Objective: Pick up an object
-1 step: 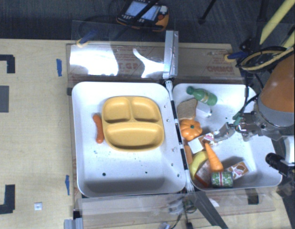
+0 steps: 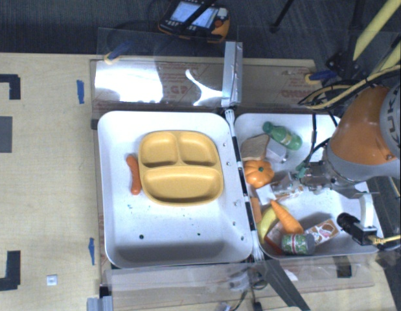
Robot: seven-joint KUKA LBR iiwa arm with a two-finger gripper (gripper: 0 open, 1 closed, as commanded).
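— So, where's your hand?

— Low over the right bin (image 2: 365, 254), reaching in from the right. My gripper (image 2: 308, 175) sits near the bin's middle, amid clutter. Whether it has hold of anything, I cannot tell; the wrist hides it from above.

— What lies nearest?

— Just to its left, the small orange pumpkin (image 2: 259, 172), close to the wall between the bins. Below and slightly left, the carrot (image 2: 286, 217), its long axis slanting from upper left down to lower right, resting beside a yellow banana (image 2: 266, 221). Beneath those, a green-capped bottle (image 2: 304, 238) lying on its side along the near wall.

— Further out?

— A green bottle (image 2: 282, 135) up toward the far wall. Well apart, in the left bin (image 2: 116, 193), a yellow divided plate (image 2: 181, 166) with a sausage (image 2: 134, 174) just beside it.

— Best candidate?

— Pumpkin, I judge: a short shift left, no axis to match.
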